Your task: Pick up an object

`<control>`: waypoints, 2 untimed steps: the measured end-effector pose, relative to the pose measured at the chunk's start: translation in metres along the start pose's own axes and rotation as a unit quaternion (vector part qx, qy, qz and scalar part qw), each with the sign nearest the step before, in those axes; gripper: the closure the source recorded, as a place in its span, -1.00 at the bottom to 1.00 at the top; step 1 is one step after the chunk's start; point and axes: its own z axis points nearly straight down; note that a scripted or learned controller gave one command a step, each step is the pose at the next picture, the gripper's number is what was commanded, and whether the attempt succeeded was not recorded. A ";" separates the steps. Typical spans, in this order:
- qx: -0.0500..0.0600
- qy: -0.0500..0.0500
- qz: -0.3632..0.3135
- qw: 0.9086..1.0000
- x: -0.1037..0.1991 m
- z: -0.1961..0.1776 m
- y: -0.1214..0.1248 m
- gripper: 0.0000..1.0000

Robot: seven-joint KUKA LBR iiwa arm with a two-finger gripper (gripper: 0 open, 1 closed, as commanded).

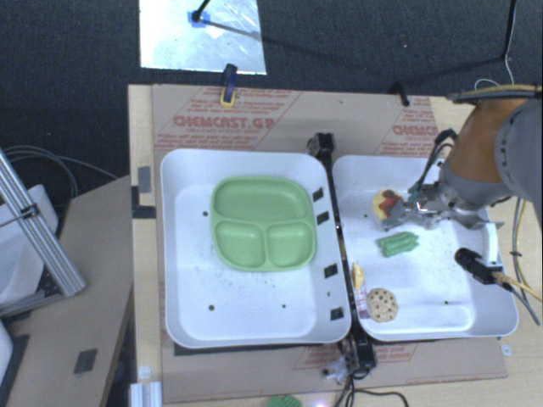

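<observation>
Right bin [488, 312] — gripper [392, 219] beside green object [397, 244].

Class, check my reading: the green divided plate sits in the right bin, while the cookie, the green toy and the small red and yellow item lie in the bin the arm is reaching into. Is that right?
Not quite. The camera view shows the green divided plate in the left bin, not the right. The rest stands: the cookie, the green toy and the small red and yellow item lie in the right bin, where the gripper reaches.
</observation>
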 end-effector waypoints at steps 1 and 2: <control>-0.004 0.000 -0.002 1.000 0.002 -0.005 0.069 -1.00; -0.002 0.000 0.002 1.000 -0.047 -0.005 0.066 -1.00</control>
